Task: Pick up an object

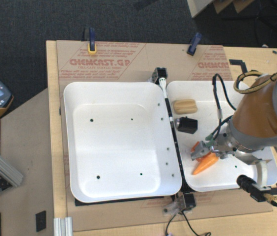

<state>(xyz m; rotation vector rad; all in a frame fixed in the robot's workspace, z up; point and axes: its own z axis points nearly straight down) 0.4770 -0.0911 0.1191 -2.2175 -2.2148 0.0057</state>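
An orange carrot-shaped object (205, 164) lies in the right bin (256, 178), near its front left. My gripper (201, 152) hangs low right over the carrot's upper end, touching or almost touching it. I cannot tell whether it grips the carrot. A black block (187, 125) sits a little behind the gripper, close to the bin's left wall. Farther back lies a tan, bread-like block (184, 106).
The left bin (79, 146) stands beside the right one, and a black divider (170, 127) runs between them. The arm's orange and grey body (259, 114) covers the right half of the right bin. Blue clamps (91, 38) hold the board's far edge.
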